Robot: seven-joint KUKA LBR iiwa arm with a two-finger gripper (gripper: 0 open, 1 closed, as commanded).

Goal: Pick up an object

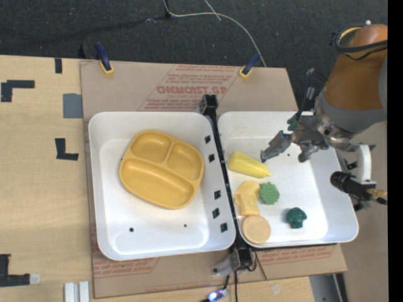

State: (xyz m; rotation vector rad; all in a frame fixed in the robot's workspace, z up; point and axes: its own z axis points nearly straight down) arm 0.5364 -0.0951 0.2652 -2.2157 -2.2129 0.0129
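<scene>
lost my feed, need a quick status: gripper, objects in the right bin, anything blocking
Gripper open, above right bin, holding nothing. Yellow cone-shaped piece nearest, untouched. Green pieces and round tan disc further off. Nothing in the way.

Red print on cardboard sheet (189,87) under bins, seen upside down: "CHEMCAST GP"; smaller lines illegible.

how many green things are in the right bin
2. A light green bumpy piece sits mid-bin, touching the yellow block on its left. A darker green piece lies apart, nearer the bin's front right corner. The arm covers part of the bin, so another could be hidden.
</scene>
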